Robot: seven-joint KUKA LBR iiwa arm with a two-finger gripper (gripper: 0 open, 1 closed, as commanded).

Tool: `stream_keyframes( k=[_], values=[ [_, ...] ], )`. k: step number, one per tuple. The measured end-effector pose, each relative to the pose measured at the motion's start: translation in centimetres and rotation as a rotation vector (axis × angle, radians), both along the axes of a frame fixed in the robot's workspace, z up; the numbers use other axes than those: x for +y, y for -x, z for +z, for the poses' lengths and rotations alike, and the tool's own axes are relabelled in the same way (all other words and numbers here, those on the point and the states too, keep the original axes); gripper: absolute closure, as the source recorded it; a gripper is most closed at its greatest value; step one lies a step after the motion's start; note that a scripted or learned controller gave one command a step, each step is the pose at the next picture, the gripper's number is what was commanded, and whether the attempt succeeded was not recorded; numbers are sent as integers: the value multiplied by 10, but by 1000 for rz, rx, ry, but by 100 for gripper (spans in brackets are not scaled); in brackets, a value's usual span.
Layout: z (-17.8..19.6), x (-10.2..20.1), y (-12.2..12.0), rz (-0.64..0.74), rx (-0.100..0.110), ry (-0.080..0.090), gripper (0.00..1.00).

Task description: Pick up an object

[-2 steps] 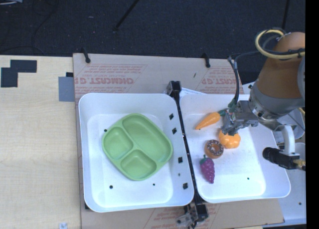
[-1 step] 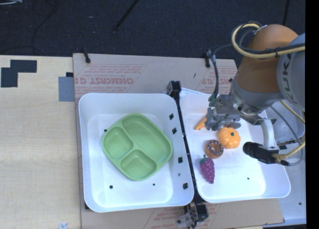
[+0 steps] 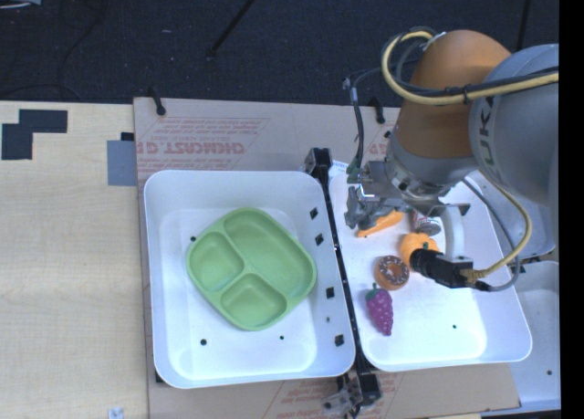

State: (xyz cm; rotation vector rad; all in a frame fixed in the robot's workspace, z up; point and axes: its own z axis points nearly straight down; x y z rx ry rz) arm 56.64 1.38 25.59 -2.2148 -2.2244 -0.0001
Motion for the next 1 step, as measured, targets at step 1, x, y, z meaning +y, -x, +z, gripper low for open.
stream_keyframes(
  k=[1],
  values=[
    [-1,53,-22,0,0,1,100]
  ],
)
